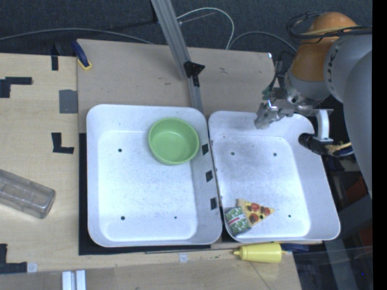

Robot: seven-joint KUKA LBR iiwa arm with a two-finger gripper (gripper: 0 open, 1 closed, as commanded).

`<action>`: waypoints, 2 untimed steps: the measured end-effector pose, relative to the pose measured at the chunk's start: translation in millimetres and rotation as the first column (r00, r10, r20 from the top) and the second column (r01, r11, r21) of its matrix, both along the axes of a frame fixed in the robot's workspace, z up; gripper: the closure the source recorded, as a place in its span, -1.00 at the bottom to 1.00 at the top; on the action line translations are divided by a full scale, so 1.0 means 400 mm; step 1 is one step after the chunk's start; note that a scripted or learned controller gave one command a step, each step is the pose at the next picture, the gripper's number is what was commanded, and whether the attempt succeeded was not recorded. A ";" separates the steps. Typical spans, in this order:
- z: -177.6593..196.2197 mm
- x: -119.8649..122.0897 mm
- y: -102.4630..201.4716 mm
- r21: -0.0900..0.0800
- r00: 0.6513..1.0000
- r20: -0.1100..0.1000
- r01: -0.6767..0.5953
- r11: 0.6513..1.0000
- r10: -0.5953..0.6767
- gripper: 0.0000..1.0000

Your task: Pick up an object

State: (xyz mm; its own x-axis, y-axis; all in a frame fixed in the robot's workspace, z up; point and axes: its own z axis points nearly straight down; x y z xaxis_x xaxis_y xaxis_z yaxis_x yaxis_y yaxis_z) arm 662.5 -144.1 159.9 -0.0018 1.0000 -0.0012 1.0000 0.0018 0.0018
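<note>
A green bowl (173, 140) sits upright in the left bin (109, 222), toward its far right corner. In the right bin (314, 216), a pizza slice toy (256, 211) lies near the front left, with a small green and red packet (237, 220) beside it against the bin's left wall. My gripper (264, 120) hangs over the far edge of the right bin, well away from the pizza slice and the packet. Nothing shows between its fingers.
A yellow bottle (262, 253) lies on the bench just in front of the right bin. A clear plastic cylinder (24, 194) rests on the bench at the far left. A grey metal pole (175, 35) slants down to the bins' far edge.
</note>
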 end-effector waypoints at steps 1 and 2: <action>0.113 0.014 0.014 0.001 1.000 0.003 -0.001 1.000 0.001 1.00; 0.186 0.016 0.015 0.001 1.000 0.001 0.000 1.000 0.000 1.00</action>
State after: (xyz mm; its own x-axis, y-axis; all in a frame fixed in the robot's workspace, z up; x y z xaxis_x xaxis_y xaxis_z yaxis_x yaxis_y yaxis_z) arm 668.8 -138.2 234.4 -0.0018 1.0000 -0.0004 1.0000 0.0018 0.0029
